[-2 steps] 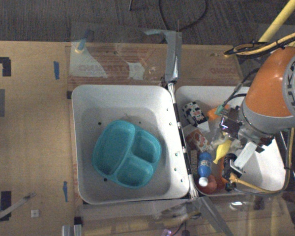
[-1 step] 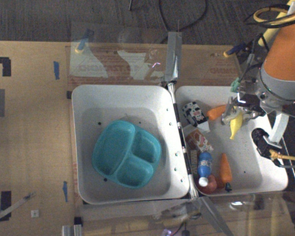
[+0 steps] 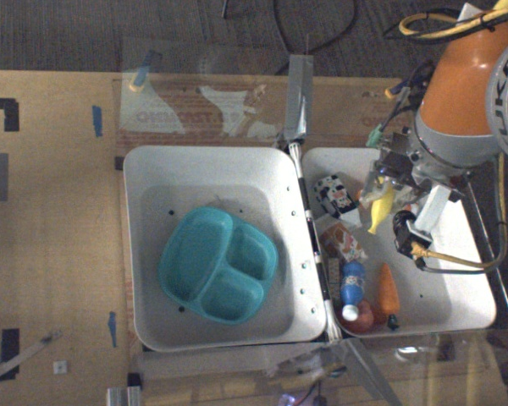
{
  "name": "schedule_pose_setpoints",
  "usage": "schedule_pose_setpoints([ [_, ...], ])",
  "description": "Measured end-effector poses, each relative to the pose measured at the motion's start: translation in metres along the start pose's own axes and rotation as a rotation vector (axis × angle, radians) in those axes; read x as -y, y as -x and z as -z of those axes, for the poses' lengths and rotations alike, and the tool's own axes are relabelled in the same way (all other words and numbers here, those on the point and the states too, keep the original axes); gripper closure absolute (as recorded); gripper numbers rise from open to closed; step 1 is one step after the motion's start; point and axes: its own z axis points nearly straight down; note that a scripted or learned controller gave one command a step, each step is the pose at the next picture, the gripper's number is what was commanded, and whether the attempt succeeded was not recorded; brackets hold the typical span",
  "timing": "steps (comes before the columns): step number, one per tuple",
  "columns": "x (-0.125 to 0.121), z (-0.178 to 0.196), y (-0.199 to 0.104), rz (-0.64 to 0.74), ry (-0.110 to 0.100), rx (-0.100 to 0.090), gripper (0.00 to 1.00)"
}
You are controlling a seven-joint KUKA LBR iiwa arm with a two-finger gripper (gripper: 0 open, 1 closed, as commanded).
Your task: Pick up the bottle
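We see the bottle (image 3: 351, 288) near the right bin's (image 3: 478, 299) front edge, a teal tray (image 3: 218, 265) in the left bin (image 3: 144, 227); we cannot tell the end effector's (image 3: 395, 194) state

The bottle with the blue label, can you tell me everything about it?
The bottle is small, looks plastic, and has a blue label round its body and a white cap. It lies on its side in the right bin, near the bin's left wall, cap toward the front edge. A reddish toy touches its cap end, and an orange carrot lies alongside.
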Motion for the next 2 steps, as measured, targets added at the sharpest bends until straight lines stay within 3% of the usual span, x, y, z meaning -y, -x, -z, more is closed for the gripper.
schedule_pose_setpoints([
  [1, 0.064, -0.079, -0.009, 0.023, -0.001, 0.000, 1.00],
  [2, 0.054, -0.087, 0.039, 0.103, -0.001, -0.002, 1.00],
])
